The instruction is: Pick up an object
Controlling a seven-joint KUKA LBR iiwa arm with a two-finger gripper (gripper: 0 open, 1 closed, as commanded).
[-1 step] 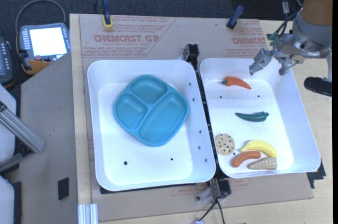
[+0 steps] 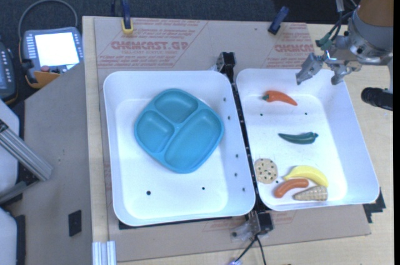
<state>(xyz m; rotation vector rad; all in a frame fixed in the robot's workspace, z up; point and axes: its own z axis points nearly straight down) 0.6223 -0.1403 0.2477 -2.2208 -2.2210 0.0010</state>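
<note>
White bins sat side by side. Right bin [image 2: 350,151] contained an orange pepper [image 2: 279,97], green pepper [image 2: 299,138], cookie [image 2: 265,170], banana [image 2: 308,174], sausage [image 2: 290,187] and cone [image 2: 311,195]. Gripper [image 2: 323,70] hovered over its far edge, fingers apart, holding nothing. Left bin [image 2: 119,151] held a blue tray [image 2: 179,130].

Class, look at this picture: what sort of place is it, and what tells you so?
Most likely a robotics lab test bench, not a kitchen. A robot arm's gripper hangs open over two white bins clamped to a board, the food in the right bin, like the banana, looks like toys, and a control pendant sits nearby.
</note>
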